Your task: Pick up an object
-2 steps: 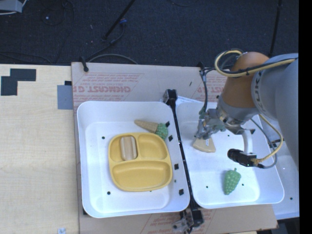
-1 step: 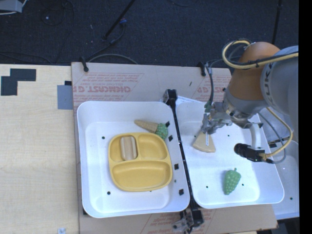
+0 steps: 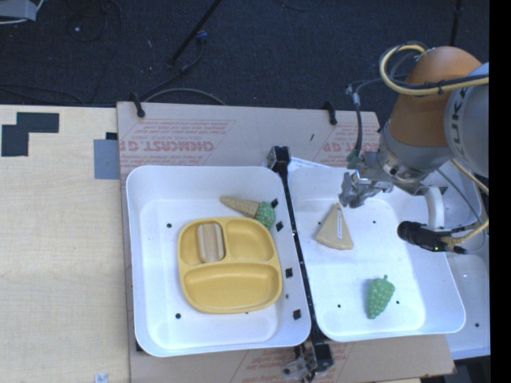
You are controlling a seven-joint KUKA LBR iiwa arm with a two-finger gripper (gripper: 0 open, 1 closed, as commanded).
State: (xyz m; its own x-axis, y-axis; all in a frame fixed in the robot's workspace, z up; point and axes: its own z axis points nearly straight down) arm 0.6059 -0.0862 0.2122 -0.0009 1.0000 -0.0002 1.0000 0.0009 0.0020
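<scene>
The grey arm with its orange band [image 3: 431, 94] reaches in from the right, wrist bent down over the right shallow white bin [image 3: 431, 309]. Its claw [image 3: 351, 194] hangs just above the pale tan wedge-shaped block [image 3: 336, 230]; whether it is spread or pressed together, I cannot tell. That bin holds two things (the wedge and one green grape bunch [image 3: 378, 295]). The left white bin [image 3: 152, 294] holds one yellow divided tray [image 3: 231, 282] and one ice-cream cone toy [image 3: 249, 207].
</scene>
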